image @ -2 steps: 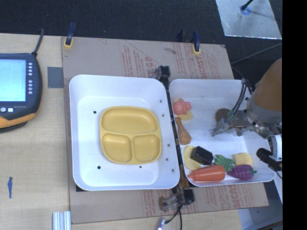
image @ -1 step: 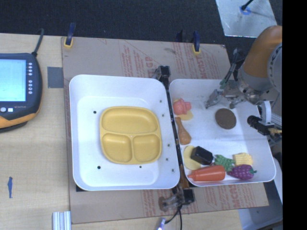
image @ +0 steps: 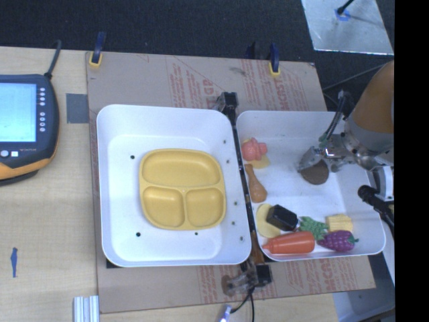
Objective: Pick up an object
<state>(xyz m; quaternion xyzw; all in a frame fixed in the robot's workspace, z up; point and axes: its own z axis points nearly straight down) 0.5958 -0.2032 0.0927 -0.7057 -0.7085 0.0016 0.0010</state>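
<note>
While reaching in from the right, hangs the end effector (image: 322,158) low over the far middle of the right bin (image: 288,123), directly above a brown rounded object (image: 314,174) and seemingly touching its top. Cannot tell whether open or closed, nor whether gripping the brown piece; too small and cluttered at that spot. Shows the grey arm (image: 372,143) with its orange band (image: 375,99) at the right edge. Holds several toy foods in the same bin: along the left wall, a pink-red piece (image: 253,149), and just nearer the front, a brown drumstick-like piece (image: 255,186) lying lengthwise. Near the front wall, has a black block (image: 282,217) on a flat yellow disc (image: 267,225), a red-orange carrot-like piece (image: 291,244) lying crosswise against the front rim, a green leafy piece (image: 312,225) just behind it, a purple grape bunch (image: 338,241) to its right, and a pale yellow block (image: 339,221) just behind the grapes. All apart from the end effector. Carries in the left bin (image: 114,180) a yellow three-compartment plate (image: 182,188), lying flat near the middle. Rests both bins side by side on a cardboard sheet (image: 174,79), fixed to the bench (image: 40,233) with blue clamps (image: 98,45). Has a handheld control pendant (image: 23,126) at the bench's far left.
</note>
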